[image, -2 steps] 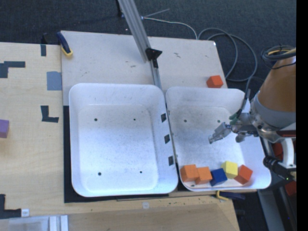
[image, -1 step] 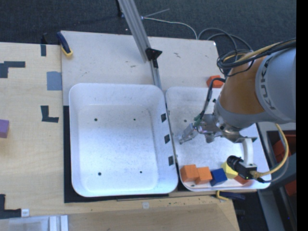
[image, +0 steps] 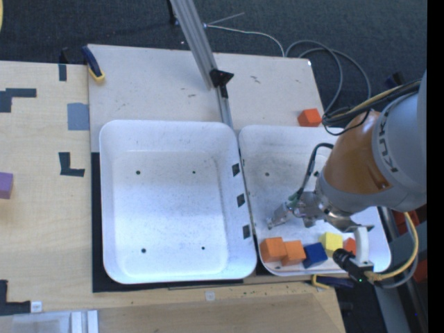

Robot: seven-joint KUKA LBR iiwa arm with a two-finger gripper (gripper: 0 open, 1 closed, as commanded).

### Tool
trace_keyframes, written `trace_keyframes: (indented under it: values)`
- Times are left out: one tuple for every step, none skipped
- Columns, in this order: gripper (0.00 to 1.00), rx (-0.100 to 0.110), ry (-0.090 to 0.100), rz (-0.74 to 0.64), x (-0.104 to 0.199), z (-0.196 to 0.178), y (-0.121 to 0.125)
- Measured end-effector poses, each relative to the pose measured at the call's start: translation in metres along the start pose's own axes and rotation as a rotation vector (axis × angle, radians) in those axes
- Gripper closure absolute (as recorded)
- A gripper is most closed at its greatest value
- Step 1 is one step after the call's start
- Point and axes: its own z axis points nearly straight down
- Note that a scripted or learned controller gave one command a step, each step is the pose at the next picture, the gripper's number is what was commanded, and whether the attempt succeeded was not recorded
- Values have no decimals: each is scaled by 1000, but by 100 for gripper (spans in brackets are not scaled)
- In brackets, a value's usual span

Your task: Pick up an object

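My gripper point(image: 279, 218) reaches into the right bin point(image: 274, 151) from the right, low over its floor near the middle. Its metal fingers point left and nothing shows between them. Just below it, along the bin's front edge, lie two orange blocks point(image: 283, 249), a blue block point(image: 314, 254), a yellow block point(image: 333, 242) and a small red-orange piece point(image: 350, 244). The orange-banded wrist point(image: 350, 165) hides part of the bin's right side.
The left bin point(image: 166, 200) stands beside the right one. An orange block point(image: 309, 118) lies on the bench behind the right bin. A metal rail point(image: 201, 40) slants down from the top toward the bins. Cables loop at the upper right.
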Motion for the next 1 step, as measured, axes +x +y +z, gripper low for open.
trace_keyframes:
  values:
    - [0, -16, -2, -5, -17, -158, -7]
